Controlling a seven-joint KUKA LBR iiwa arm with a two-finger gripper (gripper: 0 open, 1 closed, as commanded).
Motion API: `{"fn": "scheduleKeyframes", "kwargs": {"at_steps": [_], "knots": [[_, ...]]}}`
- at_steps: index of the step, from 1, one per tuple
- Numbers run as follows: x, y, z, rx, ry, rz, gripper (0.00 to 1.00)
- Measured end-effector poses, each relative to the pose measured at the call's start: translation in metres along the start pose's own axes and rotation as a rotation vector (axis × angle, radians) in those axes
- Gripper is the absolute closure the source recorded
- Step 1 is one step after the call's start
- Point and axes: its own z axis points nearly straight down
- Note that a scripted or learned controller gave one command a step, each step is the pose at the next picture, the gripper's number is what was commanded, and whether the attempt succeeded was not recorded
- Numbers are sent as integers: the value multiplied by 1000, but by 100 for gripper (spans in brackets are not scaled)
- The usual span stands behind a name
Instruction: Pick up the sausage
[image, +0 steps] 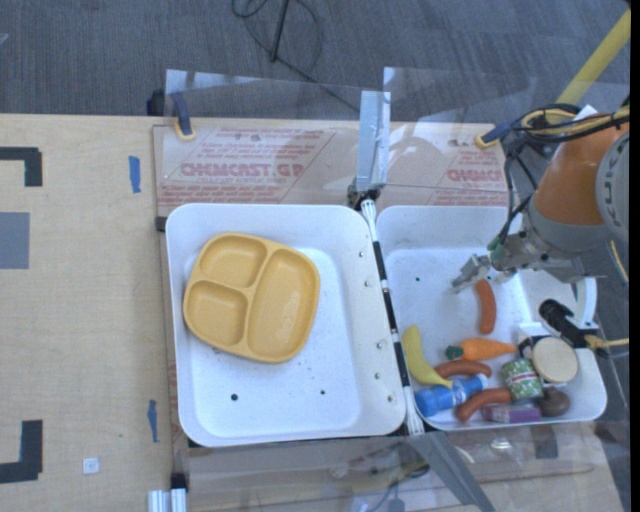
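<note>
A reddish-orange sausage lies lengthwise in the right bin, in its middle right part. My gripper hangs just up and left of the sausage's upper end, reaching in from the right under the orange-banded wrist. Its fingers stand open with nothing between them. Two more red sausage-like pieces lie in the pile near the bin's front.
The front of the right bin holds a carrot, a banana, a blue bottle, a small can and a round lid. A yellow divided plate sits in the left bin.
</note>
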Motion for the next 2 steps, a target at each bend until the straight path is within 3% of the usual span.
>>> {"fn": "scheduleKeyframes", "kwargs": {"at_steps": [1, 2], "knots": [[-8, -108, -64, 17, 7, 201, 0], [-17, -39, -4, 15, 2, 475, 0]]}}
